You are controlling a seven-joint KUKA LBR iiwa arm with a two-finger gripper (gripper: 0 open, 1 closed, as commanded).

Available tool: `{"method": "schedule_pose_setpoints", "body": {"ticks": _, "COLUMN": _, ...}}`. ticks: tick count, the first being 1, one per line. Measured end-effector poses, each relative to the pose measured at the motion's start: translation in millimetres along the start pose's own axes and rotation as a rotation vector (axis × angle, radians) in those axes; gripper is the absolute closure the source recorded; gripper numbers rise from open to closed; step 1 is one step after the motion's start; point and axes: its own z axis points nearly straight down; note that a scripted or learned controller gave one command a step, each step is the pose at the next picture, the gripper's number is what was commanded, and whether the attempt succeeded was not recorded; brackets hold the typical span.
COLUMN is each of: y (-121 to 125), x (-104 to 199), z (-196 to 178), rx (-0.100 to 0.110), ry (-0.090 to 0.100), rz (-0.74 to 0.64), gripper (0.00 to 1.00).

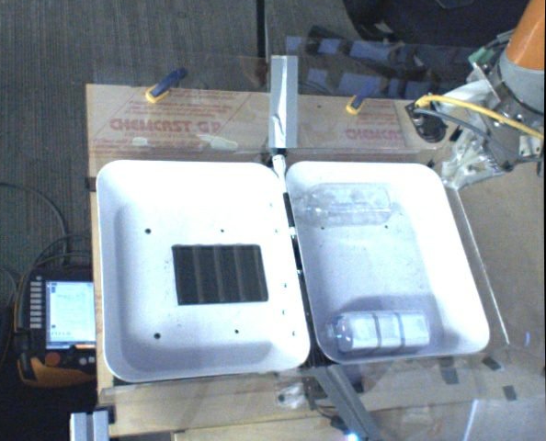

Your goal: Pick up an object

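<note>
A black ribbed rectangular pad point(220, 273) lies flat in the middle of the left bin point(117, 209). In the right bin point(457, 274), a clear plastic bottle point(350, 202) lies on its side near the far wall. A second clear bottle with a white label point(381, 331) lies along the near wall. My gripper point(463, 163) hangs off the grey arm with its orange band, at the far right corner of the right bin, just outside the rim. It is well apart from all three objects and nothing is seen in it.
A metal divider post point(281, 108) stands at the back between the bins. Blue and yellow clamps point(165, 84) sit on the board behind them. A handheld pendant point(60, 315) rests left of the bench. Yellow cables point(475, 108) run along the wrist.
</note>
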Motion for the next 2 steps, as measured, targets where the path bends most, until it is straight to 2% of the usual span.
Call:
{"method": "schedule_pose_setpoints", "body": {"ticks": 1, "y": -68.9, "x": 3.1, "z": 52.2, "rx": 0.005, "ry": 0.0, "rz": 0.0, "gripper": 1.0}}
{"method": "schedule_pose_setpoints", "body": {"ticks": 2, "y": -79.2, "x": 45.5, "z": 113.1, "rx": 0.0, "ry": -0.001, "rz": -0.116, "gripper": 1.0}}
